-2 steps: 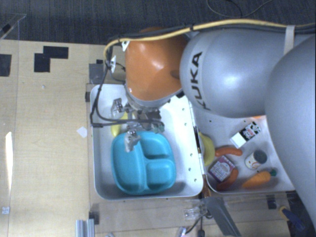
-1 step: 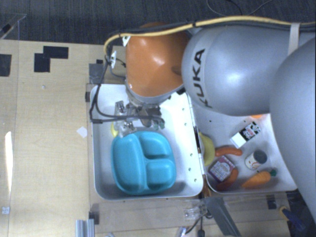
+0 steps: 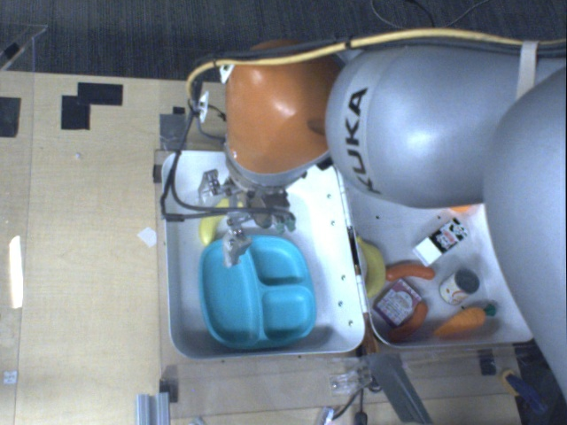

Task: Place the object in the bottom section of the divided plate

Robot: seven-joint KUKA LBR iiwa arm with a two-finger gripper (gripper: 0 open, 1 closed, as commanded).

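A blue divided plate lies in the left bin, with one long section on its left and two smaller ones on its right. My gripper hangs over the plate's upper left corner, beneath the orange wrist band. A yellow object lies on the bin floor just left of the gripper and just above the plate, partly hidden by the gripper. Whether it touches the gripper is unclear. The plate's sections look bare.
The left bin's wall rings the plate closely. The right bin holds a yellow item, a red sausage, a purple packet, a carrot, a white box and a small can. The arm covers the upper right.
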